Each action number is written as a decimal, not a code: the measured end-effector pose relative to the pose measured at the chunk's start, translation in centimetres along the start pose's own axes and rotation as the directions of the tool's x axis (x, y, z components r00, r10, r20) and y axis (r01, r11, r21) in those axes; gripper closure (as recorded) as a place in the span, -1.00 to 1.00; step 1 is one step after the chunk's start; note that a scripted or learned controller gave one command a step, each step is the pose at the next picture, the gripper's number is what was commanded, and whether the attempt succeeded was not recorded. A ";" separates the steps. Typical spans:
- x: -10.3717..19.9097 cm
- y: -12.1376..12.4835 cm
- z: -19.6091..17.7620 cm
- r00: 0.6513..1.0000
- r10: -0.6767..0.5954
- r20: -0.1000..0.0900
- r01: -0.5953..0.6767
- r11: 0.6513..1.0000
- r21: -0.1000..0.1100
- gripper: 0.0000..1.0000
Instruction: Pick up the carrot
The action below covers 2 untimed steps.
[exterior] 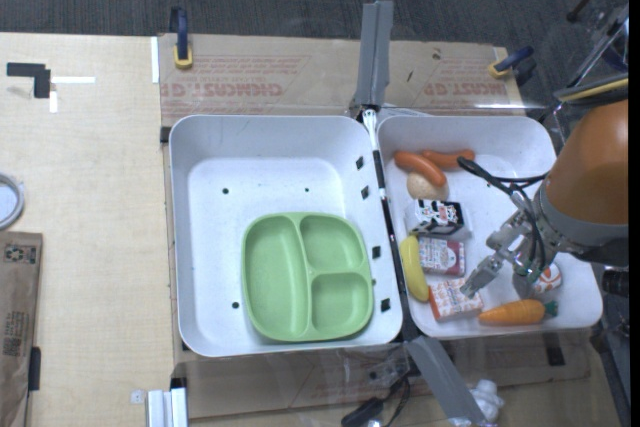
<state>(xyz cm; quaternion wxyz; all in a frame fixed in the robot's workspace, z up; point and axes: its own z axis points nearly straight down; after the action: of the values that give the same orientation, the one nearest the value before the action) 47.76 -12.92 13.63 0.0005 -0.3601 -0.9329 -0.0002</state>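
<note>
The grey two-finger gripper (497, 258) hangs low over the right-hand shallow white bin (520, 127), its metal fingers (484, 276) spread apart with nothing between them. They point down and to the camera's left, toward the bin's near edge. Behind them the wrist cluster and a dark cable lead back to the arm's broad orange band (597, 167), which bulks over the bin's right rim.

Just below the fingertips lies the smooth orange carrot (512, 313), flat on the bin floor along the near wall, its thicker end toward the right. It is close to the fingers but apart from them. A small round white and red object (546, 281) sits just above the carrot's thick end (partly hidden by the wrist, so what it is stays unclear).

To the carrot's left is a small red and white carton (452, 300), lying flat, and above that a second red and white packet (441, 255), then a black and white printed carton (438, 213). A yellow banana (413, 267) lies along the bin's left wall. Toward the far end are a tan rounded piece (426, 185) and two orange-red sausages (433, 161) lying across each other.

The left-hand white bin (195, 215) holds a light green plastic plate with three compartments (308, 277).
</note>
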 end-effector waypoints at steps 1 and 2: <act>-6.2 1.3 -1.0 0.989 -0.149 0.004 0.149 0.989 -0.001 -1.00; -14.0 4.4 2.8 0.987 -0.163 0.004 0.163 0.987 -0.002 -1.00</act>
<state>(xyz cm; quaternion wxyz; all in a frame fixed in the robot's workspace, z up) 61.12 -19.10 10.84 -0.0015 -0.2827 -0.9592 -0.0006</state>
